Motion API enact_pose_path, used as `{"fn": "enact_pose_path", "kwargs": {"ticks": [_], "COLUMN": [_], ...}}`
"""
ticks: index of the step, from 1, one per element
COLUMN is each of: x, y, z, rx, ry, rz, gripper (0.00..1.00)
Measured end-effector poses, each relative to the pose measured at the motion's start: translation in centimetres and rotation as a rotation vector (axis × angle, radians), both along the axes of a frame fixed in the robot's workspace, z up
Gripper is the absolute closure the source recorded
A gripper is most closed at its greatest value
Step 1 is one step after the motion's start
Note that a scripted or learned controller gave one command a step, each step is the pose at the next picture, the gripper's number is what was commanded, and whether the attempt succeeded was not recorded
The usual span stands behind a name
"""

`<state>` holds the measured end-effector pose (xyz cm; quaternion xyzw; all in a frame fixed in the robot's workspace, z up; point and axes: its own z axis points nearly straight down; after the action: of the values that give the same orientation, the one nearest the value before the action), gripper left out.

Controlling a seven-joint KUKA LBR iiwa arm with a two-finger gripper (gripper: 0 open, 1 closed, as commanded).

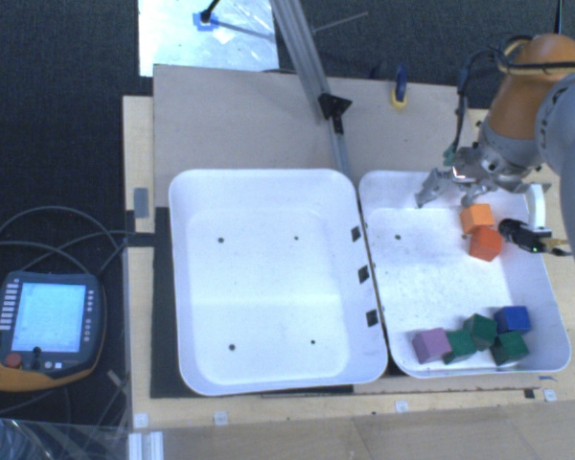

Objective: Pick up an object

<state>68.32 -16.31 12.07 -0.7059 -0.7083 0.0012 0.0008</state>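
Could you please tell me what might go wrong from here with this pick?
The upper orange block and lower orange block sit touching, so the open pincer, poised just beside them, may shove both instead of closing on one. The purple block, green blocks and blue block crowd the right bin's near wall, leaving little room to grasp.

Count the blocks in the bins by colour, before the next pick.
orange blocks: 2
green blocks: 3
blue block: 1
purple block: 1
Total: 7, all in the right bin.
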Motion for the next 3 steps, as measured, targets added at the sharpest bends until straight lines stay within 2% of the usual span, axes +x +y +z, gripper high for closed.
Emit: {"fn": "enact_pose_path", "kwargs": {"ticks": [1, 2, 3], "x": [0.0, 0.3, 0.6], "y": [0.0, 0.0, -0.5], "z": [-3.1, -1.7, 4.9], "rx": [-0.001, -0.003, -0.002], "ry": [-0.003, -0.009, -0.012], "rz": [0.002, 0.005, 0.000], "gripper": [0.00, 1.00, 1.00]}}
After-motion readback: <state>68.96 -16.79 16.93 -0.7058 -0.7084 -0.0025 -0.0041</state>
